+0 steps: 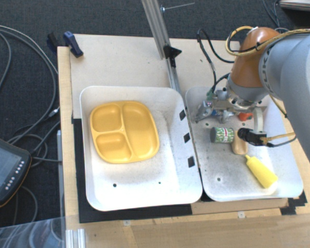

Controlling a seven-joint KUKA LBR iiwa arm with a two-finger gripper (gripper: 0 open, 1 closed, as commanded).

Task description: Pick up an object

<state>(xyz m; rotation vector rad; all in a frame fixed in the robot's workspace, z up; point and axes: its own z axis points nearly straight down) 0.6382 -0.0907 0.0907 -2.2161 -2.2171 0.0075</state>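
Overhead, the gripper [209, 111] hangs low over the right bin [225, 182], just above a small green can [223, 135] lying on its side; whether it is parted or closed cannot be told. Nearby lies a yellow bottle [260, 171], while a yellow divided plate [124, 131] sits in the left bin [139, 190].

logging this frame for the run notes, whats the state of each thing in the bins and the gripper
yellow divided plate: lying flat in the left bin, right way up.
green can: on its side in the right bin, just below the gripper.
yellow bottle: lying down in the right bin, apart from the can.
tan object: beside the can, shape unclear.
gripper: low over the right bin, above the can.
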